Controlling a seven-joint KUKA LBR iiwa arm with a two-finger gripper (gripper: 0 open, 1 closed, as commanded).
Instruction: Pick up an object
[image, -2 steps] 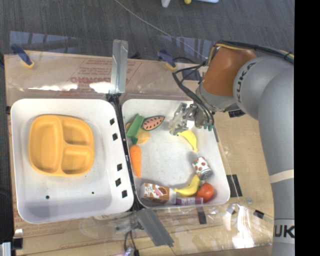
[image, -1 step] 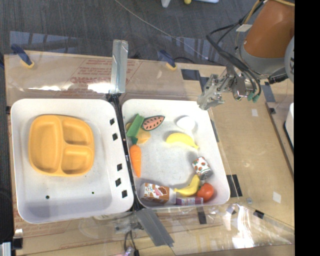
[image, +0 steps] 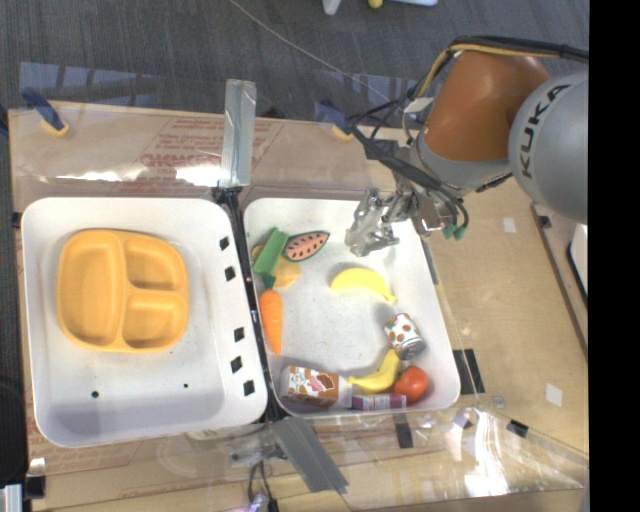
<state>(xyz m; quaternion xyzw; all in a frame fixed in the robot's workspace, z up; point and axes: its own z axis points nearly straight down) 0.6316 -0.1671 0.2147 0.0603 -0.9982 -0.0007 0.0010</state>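
One banana (image: 364, 283) just below pincer (image: 368, 238), pincer state cannot be told

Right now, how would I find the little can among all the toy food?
Look at the right bin, the one crowded with toy food, not the one holding the yellow plate. Go to its right wall, a bit below the middle. The can lies tilted there, just above a tomato and a banana; it alone has a red and white label.
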